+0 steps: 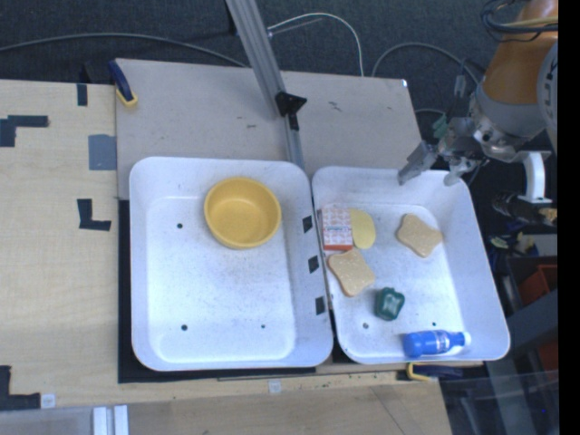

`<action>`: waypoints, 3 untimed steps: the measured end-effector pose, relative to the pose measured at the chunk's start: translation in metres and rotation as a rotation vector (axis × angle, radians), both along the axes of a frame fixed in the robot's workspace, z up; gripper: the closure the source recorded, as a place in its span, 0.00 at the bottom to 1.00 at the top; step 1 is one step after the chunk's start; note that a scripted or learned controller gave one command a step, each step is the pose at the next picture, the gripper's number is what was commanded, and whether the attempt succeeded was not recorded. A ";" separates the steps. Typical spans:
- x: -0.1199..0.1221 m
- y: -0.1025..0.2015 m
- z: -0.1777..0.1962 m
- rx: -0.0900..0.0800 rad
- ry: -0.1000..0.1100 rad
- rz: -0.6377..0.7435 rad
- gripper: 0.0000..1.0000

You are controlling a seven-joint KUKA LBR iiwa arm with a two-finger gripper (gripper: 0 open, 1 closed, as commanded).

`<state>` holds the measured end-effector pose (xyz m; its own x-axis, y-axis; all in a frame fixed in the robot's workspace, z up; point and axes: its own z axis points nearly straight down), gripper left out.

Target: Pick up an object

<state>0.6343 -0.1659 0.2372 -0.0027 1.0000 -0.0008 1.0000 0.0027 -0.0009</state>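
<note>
- Progress was at its start, in my judgement: nothing sat between the fingers of the gripper, which hung spread apart and empty over the far right corner of the right bin.
- Candidates for the pick all lay inside the right bin. A red-and-white carton rested near its left wall with a pale yellow disc touching the carton's right side.
- A toast-like slice lay just below the carton, and a second slice lay right of the disc, nearest the gripper.
- A small dark green piece sat below the first slice, and a blue bottle lay on its side along the bin's near wall.
- The yellow bowl stood in the left bin, well apart from the right bin's contents.
- Left to do, as I read it: choosing an object, descending, closing and lifting, which was the whole of the task.
</note>
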 end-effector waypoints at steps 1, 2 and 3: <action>0.000 0.000 0.000 0.000 0.000 0.000 0.00; -0.005 0.005 -0.045 0.000 0.005 0.000 0.00; -0.003 0.006 -0.110 0.001 0.007 -0.001 0.00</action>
